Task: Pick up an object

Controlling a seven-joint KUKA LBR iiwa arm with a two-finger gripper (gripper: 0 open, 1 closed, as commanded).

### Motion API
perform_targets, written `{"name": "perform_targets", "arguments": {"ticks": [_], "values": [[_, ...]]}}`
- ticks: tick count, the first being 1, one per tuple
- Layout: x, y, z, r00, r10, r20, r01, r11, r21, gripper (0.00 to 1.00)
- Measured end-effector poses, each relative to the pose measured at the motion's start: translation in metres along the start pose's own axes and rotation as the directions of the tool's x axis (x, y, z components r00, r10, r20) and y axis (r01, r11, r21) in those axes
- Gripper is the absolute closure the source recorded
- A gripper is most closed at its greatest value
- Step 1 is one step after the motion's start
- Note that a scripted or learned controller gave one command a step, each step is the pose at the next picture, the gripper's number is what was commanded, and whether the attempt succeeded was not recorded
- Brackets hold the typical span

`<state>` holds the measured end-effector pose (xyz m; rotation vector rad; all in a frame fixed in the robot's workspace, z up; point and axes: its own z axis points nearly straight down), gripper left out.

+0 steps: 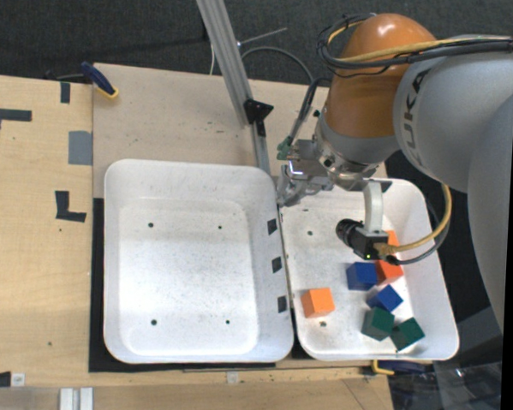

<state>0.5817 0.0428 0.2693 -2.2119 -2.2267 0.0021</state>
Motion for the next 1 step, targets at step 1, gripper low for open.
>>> {"name": "perform_targets", "arguments": {"ticks": [1], "values": [[0.0543, -0.0279, 0.0203, 1.000, 0.000, 0.000, 0.000, 1.000, 0.002, 1.00]]}}
